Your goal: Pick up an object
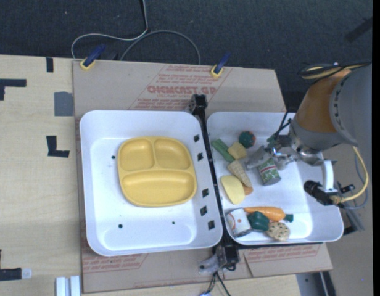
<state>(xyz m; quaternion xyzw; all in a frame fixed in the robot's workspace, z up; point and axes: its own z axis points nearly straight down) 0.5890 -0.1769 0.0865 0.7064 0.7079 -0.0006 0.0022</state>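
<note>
Claw (271, 156) hovering low in right bin (313, 227), finger state impossible to tell; small green can (269, 174) lying just below it, tilted, apparently touching claw tip.

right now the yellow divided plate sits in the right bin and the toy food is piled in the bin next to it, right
Not quite. The yellow divided plate sits in the left bin, not the right one. The camera view shows it lying alone there, while the toy food, such as the carrot and the green can, is piled in the right bin next to it.
</note>
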